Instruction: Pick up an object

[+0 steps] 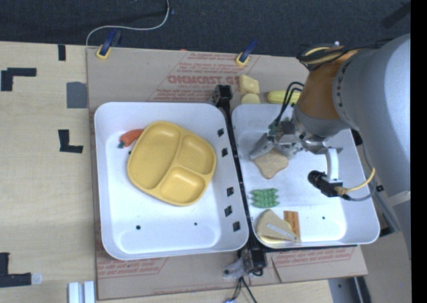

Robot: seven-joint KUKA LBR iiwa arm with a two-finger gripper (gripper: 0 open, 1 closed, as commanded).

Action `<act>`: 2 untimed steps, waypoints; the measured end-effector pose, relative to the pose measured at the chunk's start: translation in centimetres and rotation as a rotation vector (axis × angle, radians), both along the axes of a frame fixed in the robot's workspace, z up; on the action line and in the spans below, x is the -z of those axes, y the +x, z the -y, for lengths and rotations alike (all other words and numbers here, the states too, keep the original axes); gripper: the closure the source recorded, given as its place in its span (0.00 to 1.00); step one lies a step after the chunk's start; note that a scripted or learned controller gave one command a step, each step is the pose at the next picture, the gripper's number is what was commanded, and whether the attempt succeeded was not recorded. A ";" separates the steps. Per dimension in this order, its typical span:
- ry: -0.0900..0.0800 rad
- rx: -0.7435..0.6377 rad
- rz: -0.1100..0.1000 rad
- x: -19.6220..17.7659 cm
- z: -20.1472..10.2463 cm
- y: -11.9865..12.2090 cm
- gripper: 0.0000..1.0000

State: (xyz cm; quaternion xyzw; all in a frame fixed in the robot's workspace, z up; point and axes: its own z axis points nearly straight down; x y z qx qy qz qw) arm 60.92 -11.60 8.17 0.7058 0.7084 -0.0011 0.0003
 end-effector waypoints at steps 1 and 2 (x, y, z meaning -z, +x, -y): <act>-0.001 0.003 0.003 -0.4 -0.9 -1.8 0.00; 0.001 0.002 0.002 -1.4 -0.9 -1.8 1.00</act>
